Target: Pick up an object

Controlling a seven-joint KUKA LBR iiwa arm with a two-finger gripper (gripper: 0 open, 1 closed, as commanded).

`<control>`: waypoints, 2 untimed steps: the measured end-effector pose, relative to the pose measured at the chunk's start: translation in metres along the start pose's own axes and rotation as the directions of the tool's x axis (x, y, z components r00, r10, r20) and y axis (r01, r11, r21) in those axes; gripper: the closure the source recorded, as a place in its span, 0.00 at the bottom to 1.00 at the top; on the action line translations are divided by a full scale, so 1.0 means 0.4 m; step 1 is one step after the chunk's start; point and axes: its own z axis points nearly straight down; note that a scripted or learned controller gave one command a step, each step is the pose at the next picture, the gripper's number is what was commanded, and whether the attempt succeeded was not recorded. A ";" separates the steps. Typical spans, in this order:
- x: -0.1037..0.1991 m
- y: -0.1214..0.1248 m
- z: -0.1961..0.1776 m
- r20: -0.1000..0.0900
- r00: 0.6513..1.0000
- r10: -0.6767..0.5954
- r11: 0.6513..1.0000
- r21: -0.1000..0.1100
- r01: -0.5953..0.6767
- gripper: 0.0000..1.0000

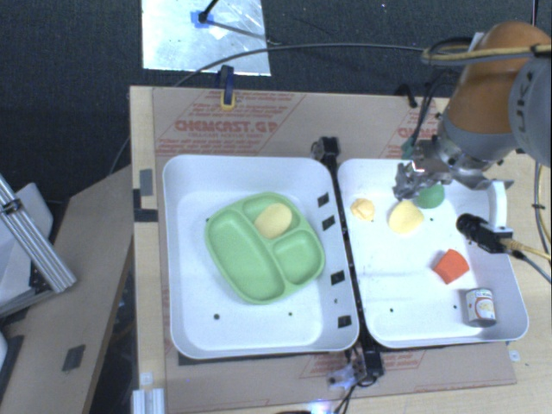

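Starting at the far left of the gripper (412, 182), well apart from it across the divider, we see the green divided plate (263, 248) in the left bin (185, 231) with a yellow lump (274, 220) sitting in its upper compartment. None of that matters for the move in hand, we think.

Coming closer, in the right bin (509, 313), a small yellow piece (363, 209) lies just below and to the left of the gripper, apart from it. Next is the pale yellow lemon-like object (406, 218), almost directly beneath the gripper and very near it. It looks roundish, so we see no long axis to align with. A green object (429, 196) sits just beside the gripper on its right, partly hidden by the wrist.

Whether the gripper is spread or closed we cannot tell (its tips blur into the bin floor and the arm's shadow), and we see nothing clearly held between them.

Further right and lower, well clear of the gripper, lie an orange-red block (451, 266) and a small can (479, 306).

We judge the lemon-like object or the green one the likeliest target: a short drop, nudged slightly toward the bin's near side.
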 end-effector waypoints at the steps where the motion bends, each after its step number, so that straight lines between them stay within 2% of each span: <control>1: 0.149 -0.015 0.021 0.000 1.000 -0.001 1.000 0.001 0.001 1.00; 2: 0.280 -0.022 0.041 0.000 1.000 0.000 1.000 0.001 0.000 1.00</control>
